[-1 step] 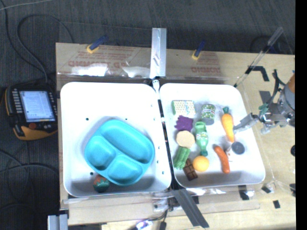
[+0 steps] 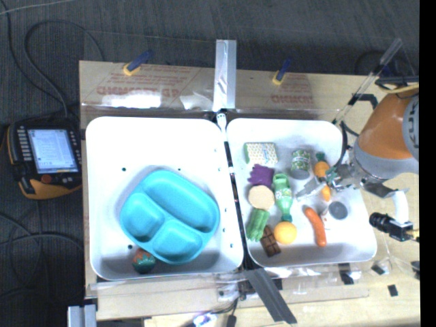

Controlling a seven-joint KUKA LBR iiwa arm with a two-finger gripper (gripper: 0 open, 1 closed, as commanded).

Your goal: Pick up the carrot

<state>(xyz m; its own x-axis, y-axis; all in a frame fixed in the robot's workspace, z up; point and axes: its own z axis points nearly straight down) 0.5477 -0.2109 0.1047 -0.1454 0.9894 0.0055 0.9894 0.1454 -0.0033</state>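
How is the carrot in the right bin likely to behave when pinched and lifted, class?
The carrot looks like a smooth, glossy toy, so it is probably stiff and light, and perhaps slippery. Its long, rounded, tapered shape could roll or swivel if pinched off-centre. It lies flat on the right bin floor, so tipping seems unlikely.

The arm point(image 2: 392, 138) is cut off at the right edge. Whether the gripper point(image 2: 325, 182) is open is too small and cluttered to tell. A small orange piece point(image 2: 326, 193) just under it is part hidden (a second carrot or not, unclear). A red-and-green item point(image 2: 142, 259) lies half hidden beneath the blue tray point(image 2: 170, 213). The label on the small can point(image 2: 300, 159) is unreadable.
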